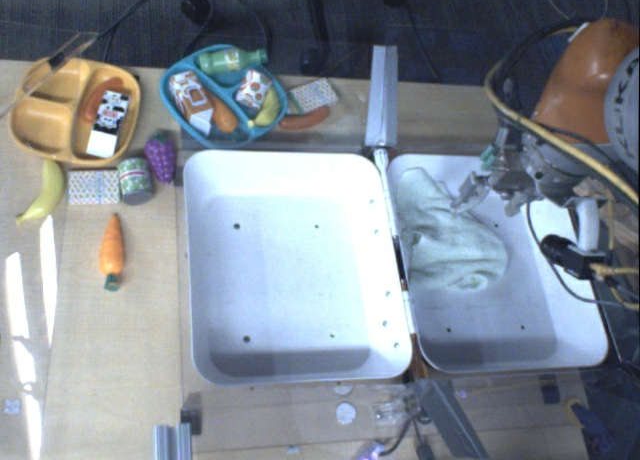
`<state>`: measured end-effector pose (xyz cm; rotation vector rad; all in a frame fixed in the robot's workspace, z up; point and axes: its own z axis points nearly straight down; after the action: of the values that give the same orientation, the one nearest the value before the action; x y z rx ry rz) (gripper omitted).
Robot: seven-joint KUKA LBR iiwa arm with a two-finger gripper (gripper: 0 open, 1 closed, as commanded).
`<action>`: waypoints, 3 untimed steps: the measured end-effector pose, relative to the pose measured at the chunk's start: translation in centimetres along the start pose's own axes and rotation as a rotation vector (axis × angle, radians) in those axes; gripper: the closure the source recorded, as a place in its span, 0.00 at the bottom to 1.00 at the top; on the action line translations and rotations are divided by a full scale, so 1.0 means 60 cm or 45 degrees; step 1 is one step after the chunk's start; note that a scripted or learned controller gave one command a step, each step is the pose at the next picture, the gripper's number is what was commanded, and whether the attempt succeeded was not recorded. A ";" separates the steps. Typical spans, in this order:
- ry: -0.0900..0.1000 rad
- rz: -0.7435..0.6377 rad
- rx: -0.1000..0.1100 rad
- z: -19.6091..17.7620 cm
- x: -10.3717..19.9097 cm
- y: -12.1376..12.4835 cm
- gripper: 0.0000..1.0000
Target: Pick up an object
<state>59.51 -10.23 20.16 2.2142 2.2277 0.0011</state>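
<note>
A crumpled pale grey-green cloth [446, 233] lies in the right bin [520, 343], bunched toward its left and back side. My gripper [487, 188] hangs over the right bin's back part, just right of the cloth's upper edge. Its two thin fingers [468, 192] stand spread apart with nothing between them. The tips sit close to the cloth; whether they touch it is unclear.
The left bin [290, 268] sits beside the right one, split by a metal rail [381, 98]. On the bench at left lie a carrot [112, 248], a banana [42, 193], a yellow tray [70, 108] and a blue tray [222, 98] of toy food. Cables [575, 253] hang at the right.
</note>
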 end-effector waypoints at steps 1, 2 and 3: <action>-0.002 0.006 -0.009 0.177 -0.075 -0.085 0.00; -0.004 -0.126 -0.022 0.183 0.019 -0.051 0.00; 0.000 -0.070 -0.003 0.099 -0.002 -0.165 0.00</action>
<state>49.60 -10.42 14.22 2.1513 2.2865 0.0032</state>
